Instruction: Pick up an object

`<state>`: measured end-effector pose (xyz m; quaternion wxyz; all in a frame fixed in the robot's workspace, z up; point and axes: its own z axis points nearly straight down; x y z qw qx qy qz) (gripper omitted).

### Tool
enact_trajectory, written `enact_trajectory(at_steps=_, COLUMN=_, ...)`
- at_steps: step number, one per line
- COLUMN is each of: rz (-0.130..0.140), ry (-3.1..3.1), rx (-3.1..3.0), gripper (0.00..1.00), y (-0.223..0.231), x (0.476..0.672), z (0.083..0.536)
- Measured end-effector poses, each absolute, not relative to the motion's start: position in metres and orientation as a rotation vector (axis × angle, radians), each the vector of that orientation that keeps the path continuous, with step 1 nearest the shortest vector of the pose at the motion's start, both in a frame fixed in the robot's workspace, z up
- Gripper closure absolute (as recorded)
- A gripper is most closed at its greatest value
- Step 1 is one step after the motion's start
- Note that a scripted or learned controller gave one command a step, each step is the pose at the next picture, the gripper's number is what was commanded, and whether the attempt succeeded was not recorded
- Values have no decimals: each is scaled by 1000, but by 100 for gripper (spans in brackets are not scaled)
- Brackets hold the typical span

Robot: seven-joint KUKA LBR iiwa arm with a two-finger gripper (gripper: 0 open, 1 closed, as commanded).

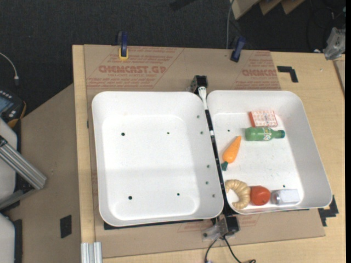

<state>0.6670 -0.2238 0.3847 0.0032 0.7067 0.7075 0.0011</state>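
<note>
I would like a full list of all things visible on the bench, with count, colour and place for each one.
Bins: two, white, side by side on the board.
Carrot: one, orange, right bin, near its left wall.
Bottle: one, green, lying in the right bin, upper part.
Card box: one, pink and white, right bin, just above the bottle.
Croissant: one, tan, right bin, lower left corner.
Tomato: one, red, right of the croissant.
Clear container: one, greyish, right of the tomato.
Clamps: two, blue, board's far edge.
</note>
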Motion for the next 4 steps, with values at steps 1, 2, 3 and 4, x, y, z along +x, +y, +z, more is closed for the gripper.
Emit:
enact_trajectory(at_steps=1, rz=4, ry=2218, rx=2215, gripper=100, y=-223, x=667, z=411)
enact_trajectory(at_steps=2, rz=2, ry=2219, rx=2216, gripper=100, y=-223, x=667, z=423)
enact_trajectory(at_steps=3, rz=1, ry=2218, rx=2216, gripper=100, y=-223, x=667, z=433)
enact_trajectory(at_steps=4, rz=-10, ry=2228, rx=2231, gripper=100, y=-223, x=637, z=312)
